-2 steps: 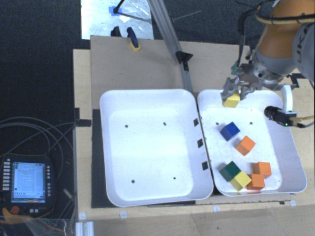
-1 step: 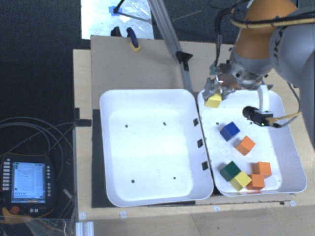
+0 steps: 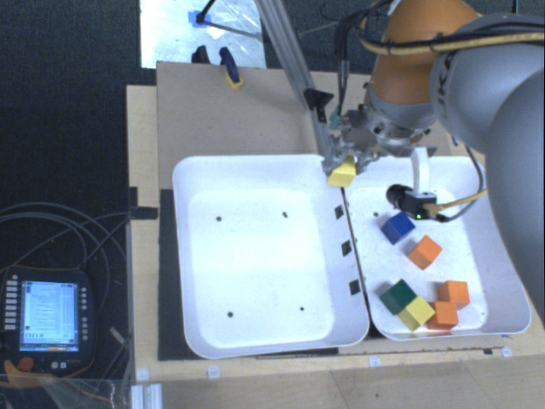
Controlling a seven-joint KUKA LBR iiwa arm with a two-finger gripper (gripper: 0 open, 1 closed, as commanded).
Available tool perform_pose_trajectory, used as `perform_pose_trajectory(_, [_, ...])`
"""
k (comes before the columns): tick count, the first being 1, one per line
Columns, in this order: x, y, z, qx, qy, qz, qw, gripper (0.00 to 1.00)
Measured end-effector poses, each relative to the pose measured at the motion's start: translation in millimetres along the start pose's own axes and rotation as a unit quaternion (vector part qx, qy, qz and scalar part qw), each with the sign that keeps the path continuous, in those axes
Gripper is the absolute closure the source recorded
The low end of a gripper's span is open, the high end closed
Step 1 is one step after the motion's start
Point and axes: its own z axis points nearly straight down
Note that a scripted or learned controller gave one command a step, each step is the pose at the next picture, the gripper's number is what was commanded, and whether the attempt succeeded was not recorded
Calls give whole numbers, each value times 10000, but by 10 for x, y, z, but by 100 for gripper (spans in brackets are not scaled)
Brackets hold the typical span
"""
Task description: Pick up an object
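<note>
A small yellow block (image 3: 341, 175) sits between the fingers of my gripper (image 3: 342, 167), which is shut on it. Block and gripper hang over the far end of the rim where the two bins meet. In the right bin (image 3: 494, 267) lie a blue cube (image 3: 397, 227), an orange cube (image 3: 425, 251), a green cube (image 3: 398, 296), a second yellow cube (image 3: 417, 313) and two more orange cubes (image 3: 454, 293) (image 3: 442, 314).
The left bin (image 3: 255, 254) holds just a few dark specks. The arm's orange band (image 3: 421, 32) and grey body cover the right bin's far right side. A black sensor with a cable (image 3: 409, 199) hangs beside the blue cube. A teach pendant (image 3: 47, 318) lies off the bench at left.
</note>
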Motion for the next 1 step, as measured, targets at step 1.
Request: perform_pose_trajectory(1, [570,37,-136,-11,6,-9,10000,100])
